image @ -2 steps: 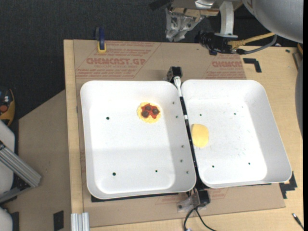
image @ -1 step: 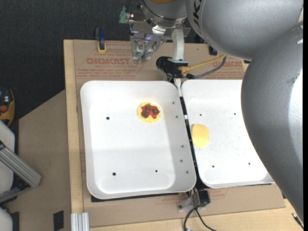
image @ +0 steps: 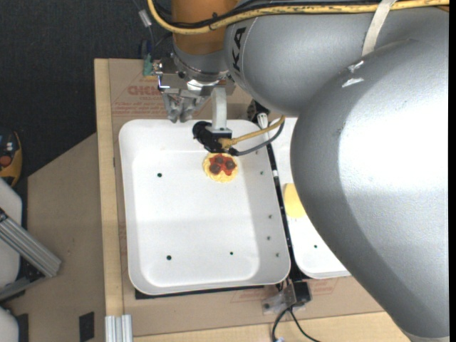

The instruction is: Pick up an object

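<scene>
Toy pizza [image: 221,167], a small round yellow disc with dark red spots on top, lies flat on the floor of the left white bin [image: 142,212], in its far half and toward its right wall. The gripper [image: 178,112] hangs from the grey arm's orange-banded wrist over the far rim of that bin, up and to the left of the toy pizza and apart from it. Whether it is open or closed cannot be told at this blur and angle.
</scene>
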`<state>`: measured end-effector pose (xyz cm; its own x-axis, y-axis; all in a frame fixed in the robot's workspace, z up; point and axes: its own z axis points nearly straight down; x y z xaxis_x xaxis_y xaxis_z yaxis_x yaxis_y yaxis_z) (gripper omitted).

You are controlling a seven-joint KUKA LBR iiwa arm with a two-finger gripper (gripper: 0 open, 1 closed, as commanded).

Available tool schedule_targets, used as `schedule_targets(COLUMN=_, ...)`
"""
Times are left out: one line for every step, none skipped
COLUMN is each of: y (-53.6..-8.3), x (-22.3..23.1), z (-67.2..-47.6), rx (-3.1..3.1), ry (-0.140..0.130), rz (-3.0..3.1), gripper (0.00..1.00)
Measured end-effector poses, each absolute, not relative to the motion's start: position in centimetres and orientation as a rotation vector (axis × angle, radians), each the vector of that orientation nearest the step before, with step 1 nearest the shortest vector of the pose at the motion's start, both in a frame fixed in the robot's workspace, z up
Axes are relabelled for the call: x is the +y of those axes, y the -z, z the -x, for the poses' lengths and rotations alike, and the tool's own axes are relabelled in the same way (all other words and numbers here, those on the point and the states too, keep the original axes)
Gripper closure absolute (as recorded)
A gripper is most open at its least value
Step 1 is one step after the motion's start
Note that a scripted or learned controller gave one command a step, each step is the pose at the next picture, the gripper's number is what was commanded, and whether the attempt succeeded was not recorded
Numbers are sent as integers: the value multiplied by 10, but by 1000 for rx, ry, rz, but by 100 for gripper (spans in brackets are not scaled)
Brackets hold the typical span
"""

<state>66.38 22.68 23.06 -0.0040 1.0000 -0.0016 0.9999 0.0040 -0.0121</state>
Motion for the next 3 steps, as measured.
schedule_targets(y=-333, x=224, z=-667, rx=-2226, ry=15, rz=2224, gripper=100)
schedule_targets(y=-391, x=224, z=-667, rx=-2226, ry=12, rz=2223, gripper=100)
schedule_targets(y=-283, x=224, z=-665, rx=-2216, ry=-17, rz=2218, gripper=100)
